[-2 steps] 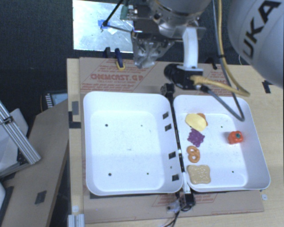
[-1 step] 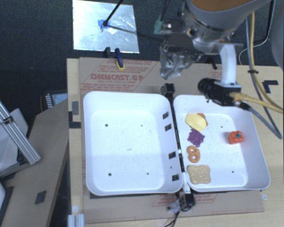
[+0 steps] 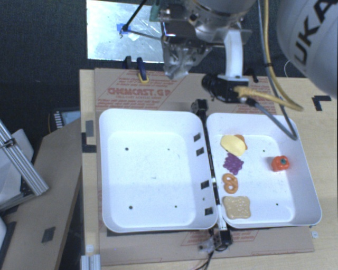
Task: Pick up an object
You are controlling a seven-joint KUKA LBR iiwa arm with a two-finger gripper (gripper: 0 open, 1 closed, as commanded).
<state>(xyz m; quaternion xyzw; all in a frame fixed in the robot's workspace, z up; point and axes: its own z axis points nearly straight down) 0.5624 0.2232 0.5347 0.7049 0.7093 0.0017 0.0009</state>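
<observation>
1. Brown cardboard-faced bench board with red lettering (image 3: 132, 90): it bears both bins. Its printed strip lies along the 12 o'clock edge.

2. Shallow white plastic left bin (image 3: 148, 174): sits at 9 o'clock from the centre divider and touches its neighbour along that divider.

3. Shallow white plastic right bin (image 3: 266, 203): sits at 3 o'clock from the divider. All five loose objects lie in it.

4. My grey arm (image 3: 214, 13): enters at the 12 o'clock edge of the view, above the board's far strip and outside both bins.

5. My two-finger gripper (image 3: 176, 64): hangs over the printed strip, at 12 o'clock from the left bin's far right corner and well apart from every object. It is blurred, so whether it is spread or closed cannot be told. Nothing is seen in it.

6. Candidate objects, right bin:
   - Flat tan toast-shaped piece (image 3: 237, 207): at 6 o'clock in the column beside the divider, near the bin's near wall.
   - Rounded yellow piece (image 3: 233, 143): at 12 o'clock in that column.
   - Purple grape-like cluster (image 3: 233, 164): just at 6 o'clock from the yellow piece.
   - Orange-red round fruit with green top (image 3: 280, 163): alone at 3 o'clock from the cluster, well apart from the column.
   - Small orange pretzel-shaped ring (image 3: 230, 183): between the cluster and the tan piece.
</observation>
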